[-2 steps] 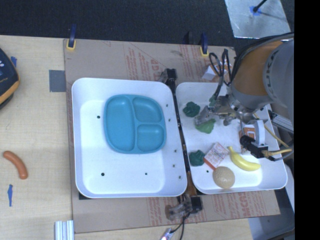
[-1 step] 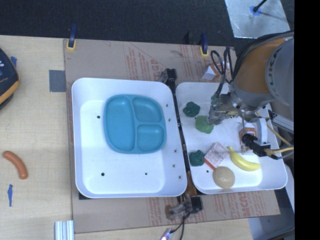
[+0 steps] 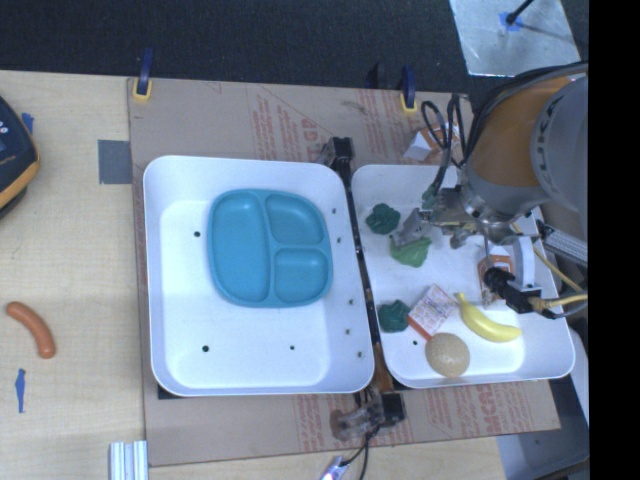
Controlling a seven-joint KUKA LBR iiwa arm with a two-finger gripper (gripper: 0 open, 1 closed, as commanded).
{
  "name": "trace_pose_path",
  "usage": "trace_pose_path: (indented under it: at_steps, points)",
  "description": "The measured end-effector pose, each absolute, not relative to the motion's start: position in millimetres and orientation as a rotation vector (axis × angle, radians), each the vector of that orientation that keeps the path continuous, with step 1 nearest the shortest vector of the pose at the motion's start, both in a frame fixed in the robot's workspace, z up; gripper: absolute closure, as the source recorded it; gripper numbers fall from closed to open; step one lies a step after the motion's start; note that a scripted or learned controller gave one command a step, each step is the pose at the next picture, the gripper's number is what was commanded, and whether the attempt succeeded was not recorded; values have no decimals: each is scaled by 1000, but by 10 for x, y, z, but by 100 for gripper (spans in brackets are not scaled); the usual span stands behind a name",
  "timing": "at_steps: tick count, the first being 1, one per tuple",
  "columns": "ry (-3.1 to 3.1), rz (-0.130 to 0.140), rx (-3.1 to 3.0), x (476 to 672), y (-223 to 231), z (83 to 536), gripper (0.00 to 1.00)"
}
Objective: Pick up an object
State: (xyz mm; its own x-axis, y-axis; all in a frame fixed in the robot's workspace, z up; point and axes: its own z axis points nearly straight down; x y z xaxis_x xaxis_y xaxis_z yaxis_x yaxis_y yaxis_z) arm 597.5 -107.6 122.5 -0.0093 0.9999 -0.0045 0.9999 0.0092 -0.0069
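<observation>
The end effector hangs low in the right bin, right over a green toy at its tip; I cannot tell its grip state. The banana lies nearer the front, well apart.

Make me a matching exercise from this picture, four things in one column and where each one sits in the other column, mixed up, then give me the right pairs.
Things:
1. blue divided plate
2. banana
3. sausage
4. tan ball

Places:
A. on the wooden bench, outside both bins
B. in the left bin
C. right bin, near its front edge, just left of the banana
D. right bin, beside the red and white packet

Pairs: 1-B, 2-D, 3-A, 4-C
</observation>
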Motion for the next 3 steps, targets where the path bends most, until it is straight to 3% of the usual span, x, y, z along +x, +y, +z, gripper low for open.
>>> trace_pose_path:
  at_steps: [1, 2, 3]
  points:
    - [-2223, 7, -2216, 5992, -1086, 915, 0]
    - [-2223, 8, -2215, 5993, -1093, 1019, 100]
    - [-2224, 9, -2214, 5993, -1093, 1019, 0]
